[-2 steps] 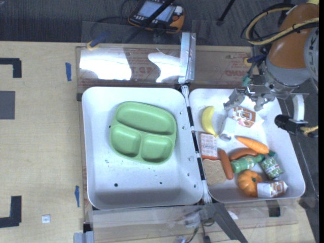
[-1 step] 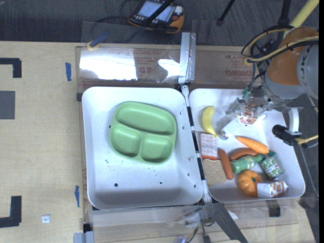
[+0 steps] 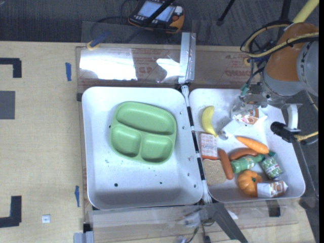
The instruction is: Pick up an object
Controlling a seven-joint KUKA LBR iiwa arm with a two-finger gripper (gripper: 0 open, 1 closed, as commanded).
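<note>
The task names no particular object; the candidates lie in the right bin [image 3: 298,184]. Nearest the gripper [image 3: 249,107] is a small white-and-orange packet [image 3: 249,117], just below the gripper at about 12 o'clock in that bin. Whether anything sits between the gripper's parts, and how wide they stand, cannot be told from this angle.

Contents of the right bin:
- A yellow banana [image 3: 208,120] lies at 10 o'clock, near the inner wall.
- A carrot [image 3: 251,144] lies tilted at the centre.
- A flat red-and-white packet [image 3: 208,146] lies at 9 o'clock, below the banana.
- A slice of brown bread [image 3: 214,172] lies at 7 o'clock, with a reddish sausage [image 3: 226,164] along its right side.
- A green bottle [image 3: 246,164] lies on its side just below the carrot.
- A small green can [image 3: 272,167] sits at 4 o'clock.
- A small orange pumpkin [image 3: 248,181] sits at 6 o'clock, touching a white carton [image 3: 272,188] to its right.

The left bin [image 3: 93,151] holds a green three-compartment tray [image 3: 143,131], at its centre.

The arm [image 3: 293,59] enters from 2 o'clock, above the right bin's far corner. A handheld control pendant [image 3: 154,14] lies on the floor beyond the bench, at 12 o'clock.
</note>
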